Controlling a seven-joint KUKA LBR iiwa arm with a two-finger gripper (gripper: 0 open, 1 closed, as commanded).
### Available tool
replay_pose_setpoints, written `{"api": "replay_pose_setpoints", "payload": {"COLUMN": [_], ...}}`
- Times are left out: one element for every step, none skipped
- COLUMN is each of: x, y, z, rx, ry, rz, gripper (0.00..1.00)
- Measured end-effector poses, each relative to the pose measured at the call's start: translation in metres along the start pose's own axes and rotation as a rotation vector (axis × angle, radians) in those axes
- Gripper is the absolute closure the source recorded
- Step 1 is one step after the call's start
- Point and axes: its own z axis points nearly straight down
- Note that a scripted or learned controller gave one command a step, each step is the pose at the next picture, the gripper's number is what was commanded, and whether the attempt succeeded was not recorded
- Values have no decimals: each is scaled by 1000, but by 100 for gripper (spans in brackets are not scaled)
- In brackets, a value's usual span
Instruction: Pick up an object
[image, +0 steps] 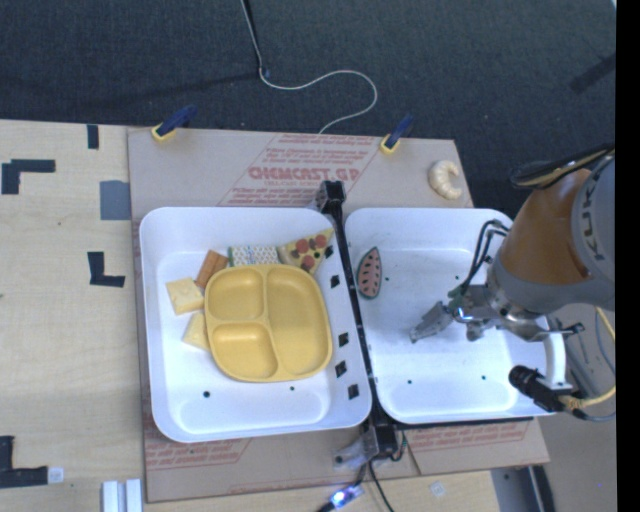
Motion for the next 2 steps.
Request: {"api": "replay_pose_setpoints", "payload": {"x": [1, 0], "y": [0, 1], "z": [53, 40], "rx": [-5, -7], "ry": [-2, -3], "rz": [-1, 0], "gripper": [0, 100]}}
